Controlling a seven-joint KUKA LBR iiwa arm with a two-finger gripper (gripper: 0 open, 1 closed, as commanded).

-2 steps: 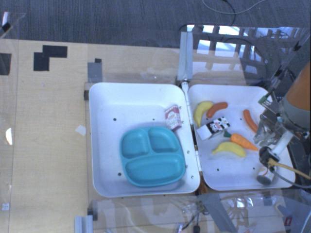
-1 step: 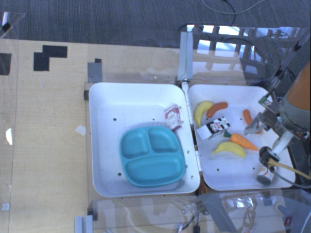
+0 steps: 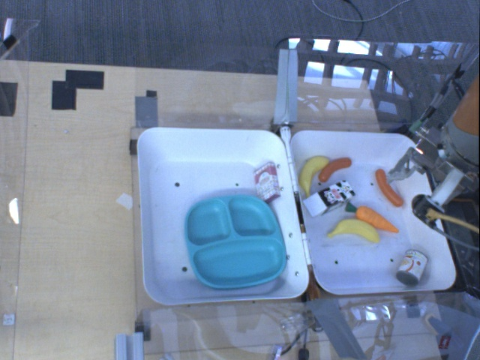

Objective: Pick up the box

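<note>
Bright, even overhead light, soft shadows. Window glare on the clear acrylic panel behind the right white bin (image 3: 390, 66); faint reflections on the lower clear panel (image 3: 360, 328). Focus slightly soft, low resolution.

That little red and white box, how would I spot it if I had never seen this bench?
Find the left white bin, the one holding the blue divided plastic plate. Just above the plate's upper right corner, near the wall shared with the right bin, lies the small red and white box. It is the only loose item in that bin; the toy foods lie in the other one.
</note>
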